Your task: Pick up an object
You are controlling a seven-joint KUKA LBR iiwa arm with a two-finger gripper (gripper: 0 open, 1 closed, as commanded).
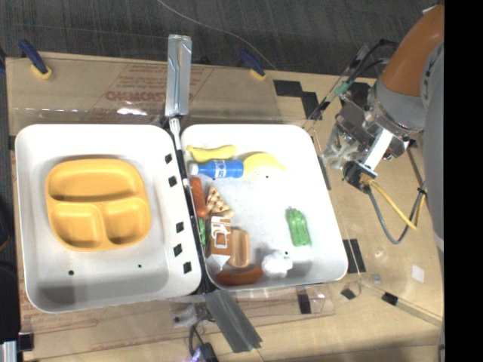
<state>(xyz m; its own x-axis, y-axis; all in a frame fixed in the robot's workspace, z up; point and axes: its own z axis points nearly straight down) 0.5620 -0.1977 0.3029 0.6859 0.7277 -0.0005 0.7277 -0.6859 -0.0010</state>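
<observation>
The pincer (349, 151) hangs beside the right bin (326, 225), off its rim, its opening impossible to tell.

Looks like a robotics lab, not a home. Two white bins (317, 202) fixed side by side on a taped, cardboard-covered table (385, 277), clamps (34, 59) at the back edge, loose cables (392, 217) trailing from a grey-and-orange arm (411, 59). Toy food heaped in one bin, a yellow tray (96, 202) in the other.

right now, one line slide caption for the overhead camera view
Gripper hovers right of the toy-filled right bin; yellow tray sits in the left bin.
</observation>
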